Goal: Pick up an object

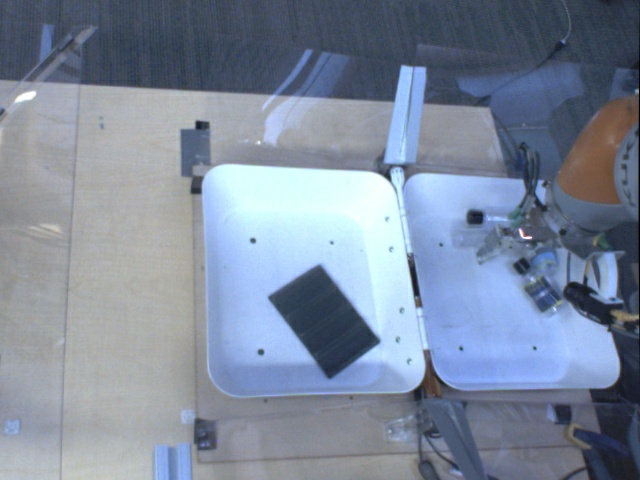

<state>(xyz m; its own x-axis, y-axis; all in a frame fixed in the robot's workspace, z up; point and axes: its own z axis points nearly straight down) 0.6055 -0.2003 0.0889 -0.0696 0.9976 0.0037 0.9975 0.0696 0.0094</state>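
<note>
A flat dark grey rectangular slab [323, 320] lies tilted on the floor of the left bin [235, 268], towards its front. My gripper [497, 242] hangs low over the back middle of the right bin [480, 358], well to the right of the slab. The arm with its orange band [600, 163] comes in from the right. Nothing can be made out between the fingers. Close to the wrist, near the right bin's right side, sits a small bluish-grey item [544, 295], too small to identify.
The two bins meet at a central rim [410, 278]. A metal rail [405, 118] stands behind the bins on the wooden bench. A small dark bracket [197, 148] sits at the left bin's back left corner.
</note>
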